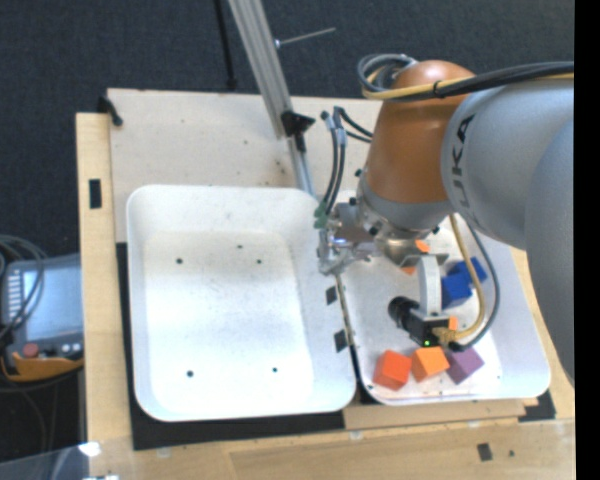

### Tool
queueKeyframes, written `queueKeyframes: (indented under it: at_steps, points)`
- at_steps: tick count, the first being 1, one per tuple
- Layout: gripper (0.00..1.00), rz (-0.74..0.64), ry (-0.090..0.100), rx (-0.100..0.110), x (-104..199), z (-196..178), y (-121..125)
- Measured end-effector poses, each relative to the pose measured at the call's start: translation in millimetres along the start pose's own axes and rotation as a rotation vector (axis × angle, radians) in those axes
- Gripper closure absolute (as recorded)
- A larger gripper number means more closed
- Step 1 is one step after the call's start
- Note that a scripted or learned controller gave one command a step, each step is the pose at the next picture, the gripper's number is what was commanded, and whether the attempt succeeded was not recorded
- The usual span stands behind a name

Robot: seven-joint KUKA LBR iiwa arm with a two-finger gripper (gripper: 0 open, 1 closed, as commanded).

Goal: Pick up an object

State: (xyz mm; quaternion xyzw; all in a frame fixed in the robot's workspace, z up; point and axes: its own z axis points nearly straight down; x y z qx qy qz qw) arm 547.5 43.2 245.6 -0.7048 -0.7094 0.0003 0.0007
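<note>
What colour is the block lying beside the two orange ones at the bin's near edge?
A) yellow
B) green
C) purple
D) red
C: a purple block lies beside an orange block, with the other orange block next along, in the white bin under the arm.

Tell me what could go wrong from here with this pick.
1. The tool sits over the edge where the two bins meet, away from the blocks; lowering here may strike the rim or close on nothing.
2. The orange block, a second orange block and the purple block crowd together at the right bin's near wall; a grab there may jam or catch two.
</note>
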Motion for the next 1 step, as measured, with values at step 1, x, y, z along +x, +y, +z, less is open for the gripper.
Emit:
queueKeyframes:
  at_steps: [1]
  points:
    - [1.00, -0.001, 0.001, -0.001, 51.2, -2.4, 4.4]
